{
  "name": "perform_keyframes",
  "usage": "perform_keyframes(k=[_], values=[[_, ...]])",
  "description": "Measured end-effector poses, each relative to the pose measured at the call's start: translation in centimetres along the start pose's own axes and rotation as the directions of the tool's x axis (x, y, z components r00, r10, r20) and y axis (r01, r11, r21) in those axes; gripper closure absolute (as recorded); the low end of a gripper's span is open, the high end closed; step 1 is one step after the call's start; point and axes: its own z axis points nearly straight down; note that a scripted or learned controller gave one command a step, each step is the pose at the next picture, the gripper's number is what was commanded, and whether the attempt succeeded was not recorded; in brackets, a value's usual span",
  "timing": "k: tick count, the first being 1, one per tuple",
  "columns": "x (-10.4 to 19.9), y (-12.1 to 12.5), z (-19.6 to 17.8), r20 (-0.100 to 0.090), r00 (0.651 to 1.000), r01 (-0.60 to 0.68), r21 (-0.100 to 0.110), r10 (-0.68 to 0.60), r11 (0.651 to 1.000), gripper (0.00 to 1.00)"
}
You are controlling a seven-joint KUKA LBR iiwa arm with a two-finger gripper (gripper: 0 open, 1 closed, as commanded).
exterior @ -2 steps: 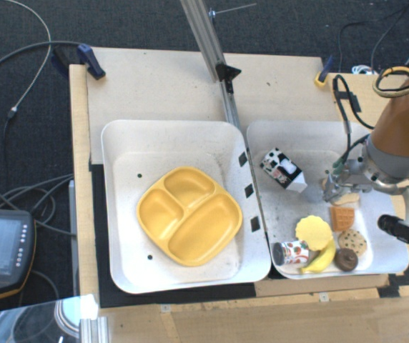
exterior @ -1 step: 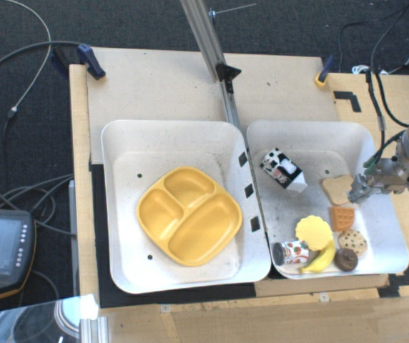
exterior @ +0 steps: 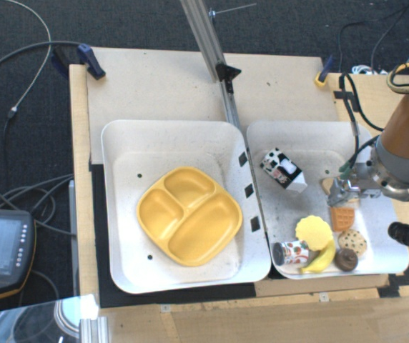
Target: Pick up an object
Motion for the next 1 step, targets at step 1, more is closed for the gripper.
perform_keyframes(k=[1], values=[[-0.88,-1.85,-5.06,0.005,1.0,-0.005,-0.01,0.005,1.0,1.0]])
